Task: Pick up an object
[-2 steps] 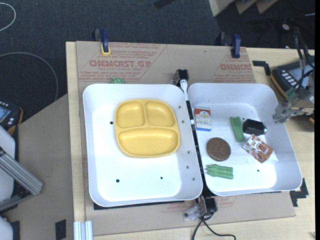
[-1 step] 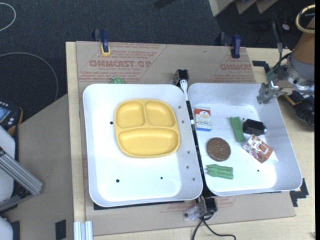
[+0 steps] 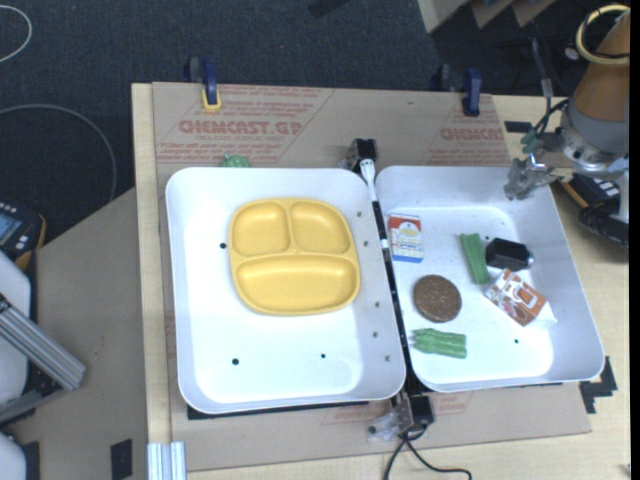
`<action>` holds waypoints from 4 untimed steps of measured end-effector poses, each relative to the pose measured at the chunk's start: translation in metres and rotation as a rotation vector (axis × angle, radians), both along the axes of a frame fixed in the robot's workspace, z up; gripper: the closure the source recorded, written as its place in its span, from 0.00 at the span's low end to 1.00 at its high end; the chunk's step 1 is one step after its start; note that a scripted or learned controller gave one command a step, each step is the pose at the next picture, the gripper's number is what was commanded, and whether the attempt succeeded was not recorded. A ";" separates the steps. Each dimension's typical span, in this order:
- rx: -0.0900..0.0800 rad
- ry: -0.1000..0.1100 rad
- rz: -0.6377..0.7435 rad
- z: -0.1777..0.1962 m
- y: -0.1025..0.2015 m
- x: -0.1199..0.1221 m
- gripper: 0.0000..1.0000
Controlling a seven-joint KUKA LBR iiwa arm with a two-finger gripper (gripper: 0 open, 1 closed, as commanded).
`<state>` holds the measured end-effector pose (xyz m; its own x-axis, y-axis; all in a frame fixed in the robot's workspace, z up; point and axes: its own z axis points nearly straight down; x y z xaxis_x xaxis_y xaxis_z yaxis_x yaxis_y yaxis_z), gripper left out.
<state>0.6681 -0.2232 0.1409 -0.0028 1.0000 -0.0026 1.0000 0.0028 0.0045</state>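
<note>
**Currently: tool at right bin's far corner, no grasp**

Tool (image 3: 522, 175) hovers over the right bin (image 3: 570, 318) rim; finger state: cannot tell.

Right bin holds six items: small carton (image 3: 405, 238), brown disc (image 3: 437, 298), two green pieces (image 3: 473, 255) (image 3: 440, 342), black block (image 3: 506, 254), orange-white packet (image 3: 517, 297).

Left bin (image 3: 200, 298): one yellow tray (image 3: 294, 256).

Carton looks light and stiff; judged easiest gripped across its narrow sides.
</note>
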 end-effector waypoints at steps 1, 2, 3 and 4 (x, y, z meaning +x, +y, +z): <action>0.008 0.012 0.004 -0.019 0.102 -0.048 1.00; 0.008 -0.003 0.013 0.048 0.250 -0.058 1.00; 0.002 0.006 -0.008 0.044 0.180 -0.064 1.00; 0.001 0.010 -0.010 -0.043 0.095 -0.045 1.00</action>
<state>0.6235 -0.1281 0.0981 0.0075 1.0000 -0.0021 1.0000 -0.0076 -0.0053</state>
